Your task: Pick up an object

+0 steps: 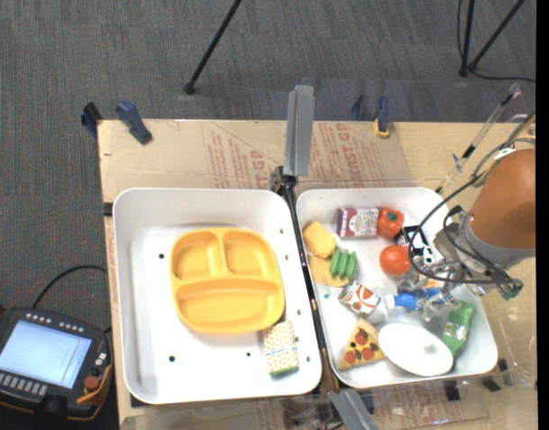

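Glossy yellow plastic tray [227, 280], cardboard bench [220, 155]

Small toys in the right bin [323, 206]: tomatoes [394, 260], pizza slice [361, 347], white plate [416, 348], green bottle [457, 326]

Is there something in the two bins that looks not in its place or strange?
Nothing looks damaged or spilled. One oddity: the small patterned carton lies in the left bin beside the yellow divided tray, while all the other toy items sit crowded in the right bin.
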{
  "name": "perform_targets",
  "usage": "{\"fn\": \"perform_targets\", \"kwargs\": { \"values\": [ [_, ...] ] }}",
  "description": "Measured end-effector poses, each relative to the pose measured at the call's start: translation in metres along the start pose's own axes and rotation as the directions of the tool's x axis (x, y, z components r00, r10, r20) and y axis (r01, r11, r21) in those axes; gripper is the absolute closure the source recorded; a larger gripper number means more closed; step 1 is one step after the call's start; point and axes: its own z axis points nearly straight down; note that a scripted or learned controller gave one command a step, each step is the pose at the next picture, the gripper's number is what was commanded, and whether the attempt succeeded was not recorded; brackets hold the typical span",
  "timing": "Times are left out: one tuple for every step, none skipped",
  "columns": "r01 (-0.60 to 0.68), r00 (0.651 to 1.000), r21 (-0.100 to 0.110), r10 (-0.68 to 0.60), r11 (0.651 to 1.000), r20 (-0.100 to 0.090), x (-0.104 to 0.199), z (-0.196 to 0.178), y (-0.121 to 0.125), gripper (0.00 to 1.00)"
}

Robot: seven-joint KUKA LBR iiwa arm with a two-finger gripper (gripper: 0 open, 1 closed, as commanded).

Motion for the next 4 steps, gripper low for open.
{"fn": "perform_targets", "kwargs": {
  "values": [
    [0.0, 1.0, -0.001, 0.0, 1.0, 0.0, 0.0, 0.0, 0.0, 0.0],
    [0.074, 0.997, -0.003, -0.074, 0.997, -0.003, -0.063, 0.012, 0.079, 0.0],
    [0.064, 0.998, -0.001, -0.064, 0.998, -0.004, -0.056, 0.011, 0.111, 0.0],
    [0.296, 0.955, 0.004, -0.296, 0.955, -0.002, -0.049, -0.038, 0.012, 0.0]
  ]
}}
